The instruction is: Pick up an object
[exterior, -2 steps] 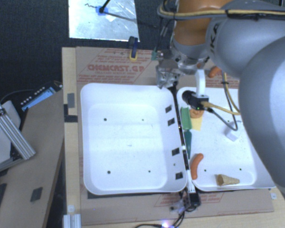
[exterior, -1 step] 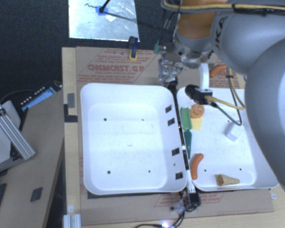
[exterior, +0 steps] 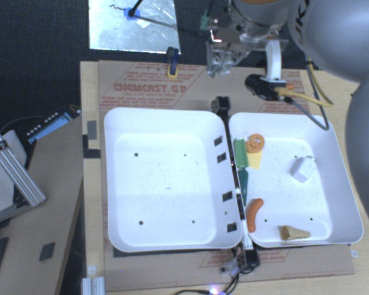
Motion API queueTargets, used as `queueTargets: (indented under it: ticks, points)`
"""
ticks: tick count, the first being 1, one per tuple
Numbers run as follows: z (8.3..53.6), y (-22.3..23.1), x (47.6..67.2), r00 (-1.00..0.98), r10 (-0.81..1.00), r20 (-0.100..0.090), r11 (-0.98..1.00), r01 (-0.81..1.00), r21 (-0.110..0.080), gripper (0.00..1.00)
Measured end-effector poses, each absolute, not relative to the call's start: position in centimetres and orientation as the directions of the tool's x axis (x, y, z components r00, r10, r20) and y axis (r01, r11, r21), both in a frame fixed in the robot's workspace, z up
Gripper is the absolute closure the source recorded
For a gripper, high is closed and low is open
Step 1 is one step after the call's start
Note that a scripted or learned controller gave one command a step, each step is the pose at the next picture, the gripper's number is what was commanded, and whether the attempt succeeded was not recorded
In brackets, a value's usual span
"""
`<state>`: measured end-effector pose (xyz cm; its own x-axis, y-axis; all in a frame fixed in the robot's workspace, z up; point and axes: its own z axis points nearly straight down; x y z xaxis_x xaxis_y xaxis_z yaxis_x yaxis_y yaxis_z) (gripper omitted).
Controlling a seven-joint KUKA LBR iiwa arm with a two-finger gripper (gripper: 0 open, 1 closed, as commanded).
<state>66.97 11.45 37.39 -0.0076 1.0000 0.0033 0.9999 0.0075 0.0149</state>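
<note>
The right bin (exterior: 332,183) holds several small objects. An orange ring (exterior: 255,143) lies on a yellow block (exterior: 254,159) near the bin's left wall, beside a green strip (exterior: 240,152) and a dark green piece (exterior: 243,182). An orange sausage shape (exterior: 253,214) lies near the front left, a tan wedge (exterior: 293,232) at the front, and a white block (exterior: 301,169) toward the right. My gripper (exterior: 220,63) hangs high above the bench behind both bins, well clear of every object, with nothing seen between its fingers.
The left bin (exterior: 120,183) sits beside the right one, joined along a black clipped divider (exterior: 229,165). The big grey arm (exterior: 332,29) crosses the top right. A yellow-and-blue clamp (exterior: 172,63) stands at the cardboard's back edge. A metal frame (exterior: 12,171) is at far left.
</note>
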Motion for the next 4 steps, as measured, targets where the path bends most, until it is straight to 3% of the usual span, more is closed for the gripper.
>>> queueTargets:
  ticks: [1, 2, 3, 4]
  points:
    - [49.4, 11.9, 63.0, -0.007, 1.0, 0.004, 0.007, 1.0, 0.015, 1.0]
    - [50.7, 6.6, 67.0, 0.003, 1.0, -0.001, -0.003, 1.0, 0.006, 1.0]
    - [42.0, 20.2, 66.6, -0.016, 1.0, 0.004, 0.016, 1.0, -0.008, 1.0]
    - [54.4, 20.9, 62.7, -0.008, 1.0, 0.006, 0.008, 1.0, 0.015, 1.0]
